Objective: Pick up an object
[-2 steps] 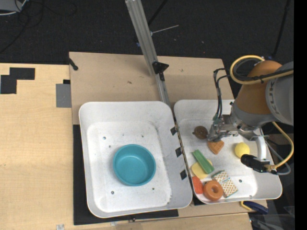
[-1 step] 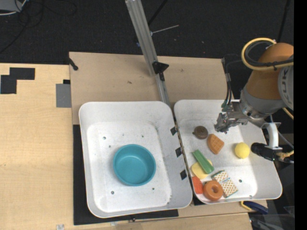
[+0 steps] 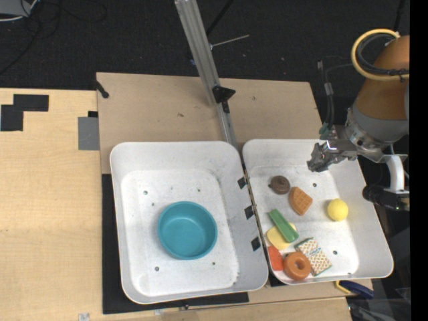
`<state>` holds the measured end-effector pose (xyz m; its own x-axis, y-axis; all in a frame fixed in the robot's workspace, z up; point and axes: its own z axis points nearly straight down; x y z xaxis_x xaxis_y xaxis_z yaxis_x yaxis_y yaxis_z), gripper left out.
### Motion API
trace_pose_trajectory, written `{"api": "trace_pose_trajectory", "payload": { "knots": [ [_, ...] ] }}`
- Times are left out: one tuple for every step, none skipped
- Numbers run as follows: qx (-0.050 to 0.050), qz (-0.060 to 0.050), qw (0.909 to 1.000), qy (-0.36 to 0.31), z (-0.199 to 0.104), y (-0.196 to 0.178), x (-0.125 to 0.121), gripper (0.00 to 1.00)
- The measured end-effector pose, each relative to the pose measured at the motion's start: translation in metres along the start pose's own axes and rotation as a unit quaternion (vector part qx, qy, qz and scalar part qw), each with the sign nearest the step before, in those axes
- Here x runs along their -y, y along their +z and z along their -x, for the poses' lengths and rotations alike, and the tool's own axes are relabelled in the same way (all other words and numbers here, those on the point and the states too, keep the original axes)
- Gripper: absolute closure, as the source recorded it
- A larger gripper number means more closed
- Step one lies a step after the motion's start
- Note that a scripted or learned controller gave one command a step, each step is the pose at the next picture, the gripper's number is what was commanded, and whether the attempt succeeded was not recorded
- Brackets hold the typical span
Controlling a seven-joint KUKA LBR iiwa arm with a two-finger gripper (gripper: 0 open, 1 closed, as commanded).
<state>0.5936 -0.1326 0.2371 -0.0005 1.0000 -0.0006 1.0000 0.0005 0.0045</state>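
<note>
Two white bins [image 3: 134, 159] sit before you; your gripper [image 3: 322, 159] hovers over the right one, its state unclear. Brown donut [image 3: 279, 184], orange waffle [image 3: 300, 200], yellow ball [image 3: 338, 210] lie below it.

**Bench holdings — two white bins and contents**

Left bin [image 3: 134, 172]: one teal bowl [image 3: 187, 229], upright, left of the divider between the bins.

Right bin [image 3: 374, 246]: brown round piece [image 3: 279, 184] nearest the divider; orange wedge [image 3: 300, 200] just right of it; yellow ball [image 3: 338, 210] further right, apart. Toward the near corner — green stick [image 3: 283, 225] lying across a yellow piece [image 3: 276, 239], an orange ring [image 3: 296, 266], a patterned packet [image 3: 314, 256].

Gripper [image 3: 322, 160]: above the right bin's far edge, nothing visible between its fingers.
</note>
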Motion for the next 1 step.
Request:
{"api": "trace_pose_trajectory", "payload": {
  "knots": [
    [0.0,-0.002,1.0,0.0,0.0004,-0.0155,-0.0002,1.0]
  ]
}}
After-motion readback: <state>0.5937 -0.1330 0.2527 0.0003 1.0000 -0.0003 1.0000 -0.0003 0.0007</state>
